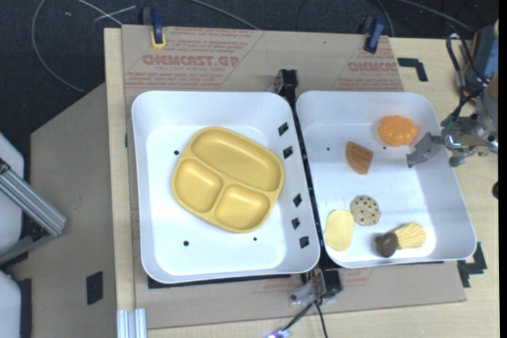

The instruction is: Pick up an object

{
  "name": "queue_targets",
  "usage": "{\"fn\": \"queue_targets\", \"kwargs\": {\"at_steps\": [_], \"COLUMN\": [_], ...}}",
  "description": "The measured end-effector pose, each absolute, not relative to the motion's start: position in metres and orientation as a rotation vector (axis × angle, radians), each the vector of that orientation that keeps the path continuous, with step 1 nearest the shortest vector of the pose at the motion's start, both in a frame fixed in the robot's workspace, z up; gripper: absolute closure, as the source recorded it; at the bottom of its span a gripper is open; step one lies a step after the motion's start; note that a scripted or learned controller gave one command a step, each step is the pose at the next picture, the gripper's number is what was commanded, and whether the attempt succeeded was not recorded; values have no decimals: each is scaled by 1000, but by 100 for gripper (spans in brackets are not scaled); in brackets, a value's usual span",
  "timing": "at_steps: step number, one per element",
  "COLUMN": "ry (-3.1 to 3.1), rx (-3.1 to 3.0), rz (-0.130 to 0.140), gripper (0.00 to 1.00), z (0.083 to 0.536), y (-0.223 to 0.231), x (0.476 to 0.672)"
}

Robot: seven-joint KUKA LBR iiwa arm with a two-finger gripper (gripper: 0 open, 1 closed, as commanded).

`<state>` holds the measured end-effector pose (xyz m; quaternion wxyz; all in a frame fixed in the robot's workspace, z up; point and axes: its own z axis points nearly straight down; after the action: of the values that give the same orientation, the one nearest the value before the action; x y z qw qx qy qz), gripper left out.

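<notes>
The right bin (444, 206) holds several food pieces. An orange ball (397, 130) lies at its far right, with a brown wedge (359, 157) to the left of it. Nearer the front are a speckled cookie (364, 210), a pale yellow oval (340, 229) and a ridged yellow piece with a brown end (402, 238). My gripper (441, 150) hangs over the bin's right rim, just right of and below the orange ball. It is open, with nothing between its fingers.
A yellow divided plate (228, 179) lies in the middle of the left bin (150, 170). Black clips (289, 162) line the wall between the bins. Clamps (158, 26) hold the board at the back. Cables run across the dark floor.
</notes>
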<state>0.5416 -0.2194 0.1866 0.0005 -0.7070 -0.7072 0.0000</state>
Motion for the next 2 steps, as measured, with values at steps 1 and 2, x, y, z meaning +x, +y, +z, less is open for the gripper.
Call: {"fn": "queue_targets", "kwargs": {"at_steps": [1,2], "ry": [-2219,-2217], "rx": [-2214,-2216], "rz": [3,2], "gripper": [0,0], "z": [129,82], "y": [-212,-210], "x": [548,547]}}
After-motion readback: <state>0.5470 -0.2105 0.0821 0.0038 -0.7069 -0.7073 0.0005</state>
